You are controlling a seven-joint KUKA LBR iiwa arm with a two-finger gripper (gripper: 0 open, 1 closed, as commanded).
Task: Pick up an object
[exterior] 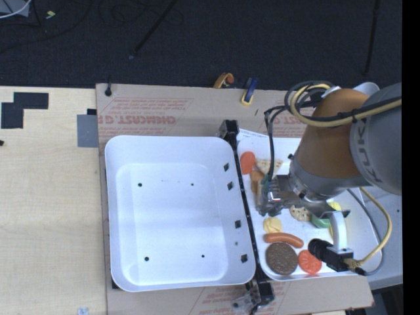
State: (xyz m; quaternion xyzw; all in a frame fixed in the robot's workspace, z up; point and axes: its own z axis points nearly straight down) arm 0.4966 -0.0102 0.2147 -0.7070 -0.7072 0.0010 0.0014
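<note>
jaws of the gripper [268, 201], state i cannot tell, sit low by the right bin's [375, 265] left wall among toy food [283, 258]; left bin [170, 212] beside it.

Left bin [125, 176] beside right bin [384, 212]; food pieces [283, 241] apparently inside right.

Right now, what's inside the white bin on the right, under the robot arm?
Toy food lies in the right bin: a carrot, a yellow piece, a sausage, a brown patty and a tomato. The arm covers the rest.
</note>
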